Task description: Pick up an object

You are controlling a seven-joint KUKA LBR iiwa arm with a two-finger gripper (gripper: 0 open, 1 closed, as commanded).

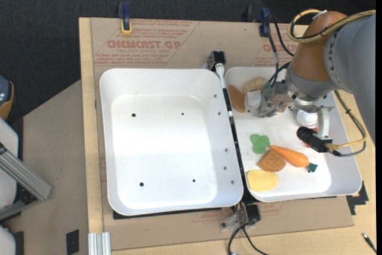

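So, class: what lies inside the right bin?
The right bin holds a carrot, green piece, waffle, yellow piece and brown piece. The arm covers whatever lies beneath it.

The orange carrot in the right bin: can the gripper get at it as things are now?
Probably yes. The carrot lies uncovered on the right bin's floor, with open space above it. The gripper is low in the same bin, nearer the far end.
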